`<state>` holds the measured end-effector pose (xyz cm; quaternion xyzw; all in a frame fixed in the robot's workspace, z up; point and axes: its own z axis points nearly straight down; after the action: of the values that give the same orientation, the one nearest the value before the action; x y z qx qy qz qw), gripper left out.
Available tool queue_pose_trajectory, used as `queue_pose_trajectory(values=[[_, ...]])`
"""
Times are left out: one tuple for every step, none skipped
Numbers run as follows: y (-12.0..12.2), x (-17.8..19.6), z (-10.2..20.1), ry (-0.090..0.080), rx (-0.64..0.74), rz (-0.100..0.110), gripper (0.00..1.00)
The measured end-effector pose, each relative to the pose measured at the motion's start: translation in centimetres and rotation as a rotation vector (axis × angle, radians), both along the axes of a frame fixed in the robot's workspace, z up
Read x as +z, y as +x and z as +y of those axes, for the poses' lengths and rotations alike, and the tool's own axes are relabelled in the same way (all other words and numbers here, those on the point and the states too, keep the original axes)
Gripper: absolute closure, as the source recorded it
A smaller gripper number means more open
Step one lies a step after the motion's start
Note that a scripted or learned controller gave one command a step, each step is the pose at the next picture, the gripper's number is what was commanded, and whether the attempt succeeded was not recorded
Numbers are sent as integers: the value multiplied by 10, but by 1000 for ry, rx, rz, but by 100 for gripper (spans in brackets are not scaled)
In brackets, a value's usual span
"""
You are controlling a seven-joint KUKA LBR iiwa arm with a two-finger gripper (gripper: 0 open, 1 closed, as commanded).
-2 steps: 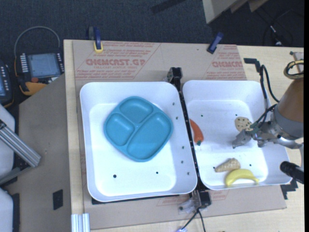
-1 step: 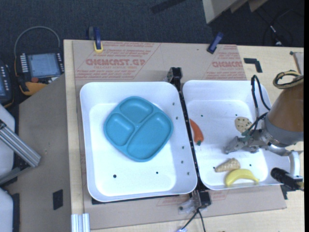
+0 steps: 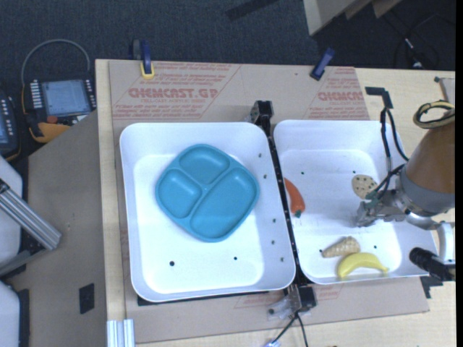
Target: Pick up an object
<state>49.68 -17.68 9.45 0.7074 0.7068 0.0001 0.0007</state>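
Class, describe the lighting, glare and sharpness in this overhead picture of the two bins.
Camera view: even, bright lighting, soft shadows; the white bins look nearly washed out; the blue tray is sharp; the gripper is small and slightly blurred.

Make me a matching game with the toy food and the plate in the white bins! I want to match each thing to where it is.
Things:
1. blue divided plastic plate
2. yellow toy banana
3. orange-red toy carrot
4. round tan speckled cookie

Places:
A. right bin, against its left wall
B. middle of the left bin
C. right bin, just left of the gripper
D. right bin, near its front edge

Pairs: 1-B, 2-D, 3-A, 4-C
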Motion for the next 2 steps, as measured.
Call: queue_pose_trajectory(values=[[4,63,-2,-2,2,-5,100],[8,107,2,-2,2,-5,100]])
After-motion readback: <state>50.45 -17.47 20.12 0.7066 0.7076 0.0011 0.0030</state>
